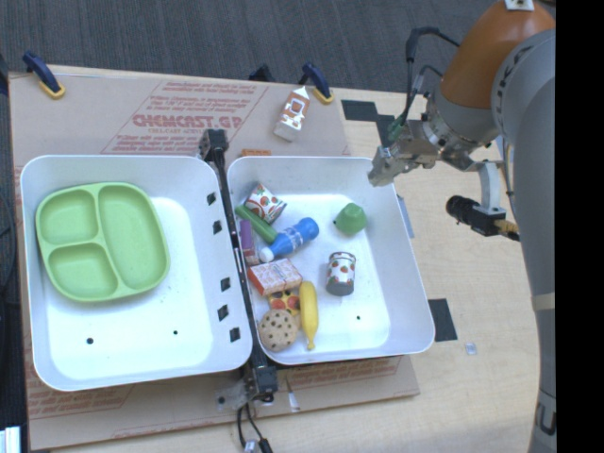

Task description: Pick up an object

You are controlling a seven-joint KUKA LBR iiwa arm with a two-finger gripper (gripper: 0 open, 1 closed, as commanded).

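Hovering pincer [385, 170] over right bin [412, 281] top-rt rim, green ball [350, 218] nr

Two white bins [57, 366] sit on brown cardboard [142, 102] printed with red lettering. A pale green divided plate [102, 242] lies in the left one. In the right bin: a green ball [350, 218], a blue bottle [294, 237] with a white cap, a yellow banana [309, 314], a tan speckled cookie [277, 328], a red-and-white box [275, 276] and a grey can [341, 273]. Blue clamps [43, 74] grip the board. The arm [528, 74] is grey with an orange band [491, 45].
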